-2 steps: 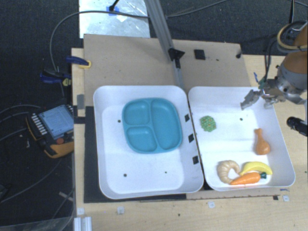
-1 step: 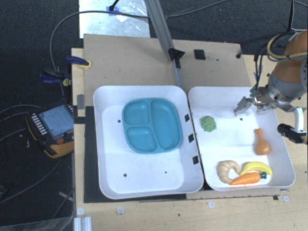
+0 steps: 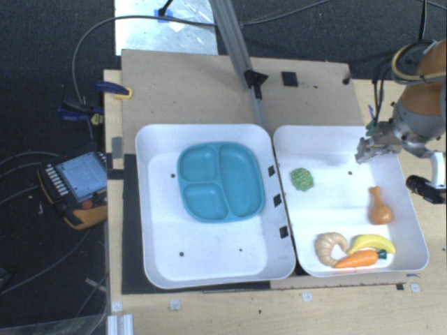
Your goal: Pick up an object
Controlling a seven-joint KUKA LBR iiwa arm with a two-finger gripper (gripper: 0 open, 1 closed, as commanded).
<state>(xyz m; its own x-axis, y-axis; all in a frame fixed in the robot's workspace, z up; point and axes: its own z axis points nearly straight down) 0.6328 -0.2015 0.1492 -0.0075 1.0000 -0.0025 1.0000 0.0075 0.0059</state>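
The right bin [image 3: 328, 208] holds a green broccoli floret [image 3: 302, 179] near its left side and an orange-brown drumstick-shaped piece [image 3: 379, 206] toward its right. In its front right corner lie a tan croissant [image 3: 330, 246], a yellow banana [image 3: 373, 243] and an orange carrot [image 3: 357, 259], packed close together. My gripper [image 3: 367, 150] hangs over the bin's far right part, above and behind the drumstick piece, well right of the broccoli. Nothing shows between its fingers.
The left bin [image 3: 160, 243] bears a blue divided plate [image 3: 220, 181]. A grey pole [image 3: 234, 33] slants in from the top to the gap between the bins. Clamps [image 3: 105, 89] and a handheld device [image 3: 75, 180] lie left of the bench.
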